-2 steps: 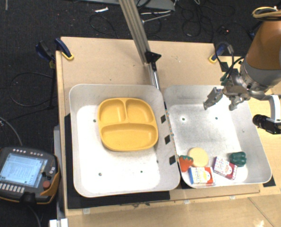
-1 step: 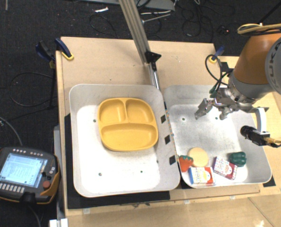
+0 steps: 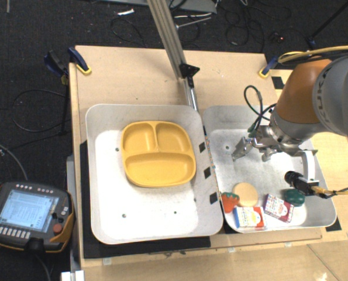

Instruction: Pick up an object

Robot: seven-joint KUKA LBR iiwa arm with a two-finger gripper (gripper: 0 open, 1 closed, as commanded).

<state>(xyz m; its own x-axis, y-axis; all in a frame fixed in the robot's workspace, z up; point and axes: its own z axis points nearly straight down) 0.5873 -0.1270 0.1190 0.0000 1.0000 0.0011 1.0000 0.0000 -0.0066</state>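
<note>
1. Two shallow white bins side by side on a tan bench (image 3: 133, 69): left bin (image 3: 103, 215) and right bin (image 3: 220, 122), touching along their inner edges.
2. In the left bin, a yellow divided plate (image 3: 158, 154) with three compartments, lying flat toward the upper middle.
3. Grey arm with orange band (image 3: 302, 101) reaching in from the right, over the right bin.
4. Gripper (image 3: 254, 148) hanging above the bare upper-middle floor of the right bin, metal fingers (image 3: 241, 150) pointing down and left; spread or pressed together cannot be told from this angle, and nothing seen between them.
5. Candidate objects clustered along the near edge of the right bin, well apart from the gripper:
   - round tan disc-shaped item (image 3: 245, 193), like a cookie or bun;
   - small red and green toy (image 3: 230, 201), just left of the disc, touching it;
   - small white and orange box (image 3: 248, 217), below the disc;
   - pink and white carton (image 3: 278, 207), tilted, right of the box;
   - dark green item (image 3: 295, 196), at the carton's upper right.
6. Handheld control pendant (image 3: 27, 215) with lit screen on the dark floor, left of the bench.
</note>
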